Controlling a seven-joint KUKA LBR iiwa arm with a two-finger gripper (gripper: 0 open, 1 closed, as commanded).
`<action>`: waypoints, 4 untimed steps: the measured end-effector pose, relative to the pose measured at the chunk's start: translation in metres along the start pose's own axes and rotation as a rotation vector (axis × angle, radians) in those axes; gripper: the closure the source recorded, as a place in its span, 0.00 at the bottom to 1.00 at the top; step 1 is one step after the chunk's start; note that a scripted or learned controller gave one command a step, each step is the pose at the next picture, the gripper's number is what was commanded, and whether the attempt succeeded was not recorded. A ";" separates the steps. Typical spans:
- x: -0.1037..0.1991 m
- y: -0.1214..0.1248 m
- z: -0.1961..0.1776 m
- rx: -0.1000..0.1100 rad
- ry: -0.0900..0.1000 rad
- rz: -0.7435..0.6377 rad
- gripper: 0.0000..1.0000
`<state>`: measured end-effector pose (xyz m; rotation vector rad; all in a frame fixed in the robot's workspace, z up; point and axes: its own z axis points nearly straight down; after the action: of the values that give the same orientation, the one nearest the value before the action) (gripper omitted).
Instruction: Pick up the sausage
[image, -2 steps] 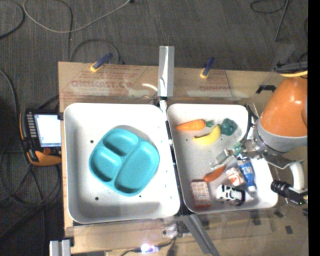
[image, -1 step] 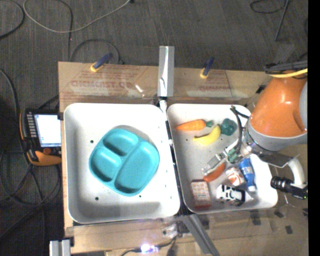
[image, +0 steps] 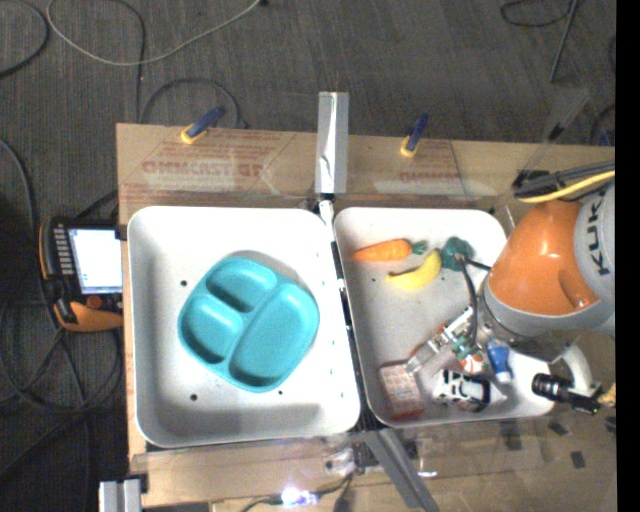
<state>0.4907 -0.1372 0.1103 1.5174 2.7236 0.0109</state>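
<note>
The left bin (image: 150, 330) holds a teal divided plate (image: 250, 322). In the right bin (image: 365, 300), a carrot (image: 382, 251) and banana (image: 418, 272) lie far, the sausage (image: 399, 388) near-left. The claw (image: 447, 352) hovers just right of it; its opening cannot be told.

Arm (image: 545, 275): big rounded orange shell above a grey collar; dark "KU" lettering on a pale panel at right. Yellow and black cables above. Black-and-white fittings by gripper (image: 450, 350)
</note>
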 end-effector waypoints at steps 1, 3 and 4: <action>0.000 0.002 -0.010 -0.004 0.002 -0.001 1.00; -0.019 -0.002 -0.070 0.014 0.020 -0.155 0.00; 0.014 0.008 0.008 0.005 0.005 -0.189 0.00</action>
<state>0.4902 -0.1208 0.1017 1.2555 2.8606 0.0040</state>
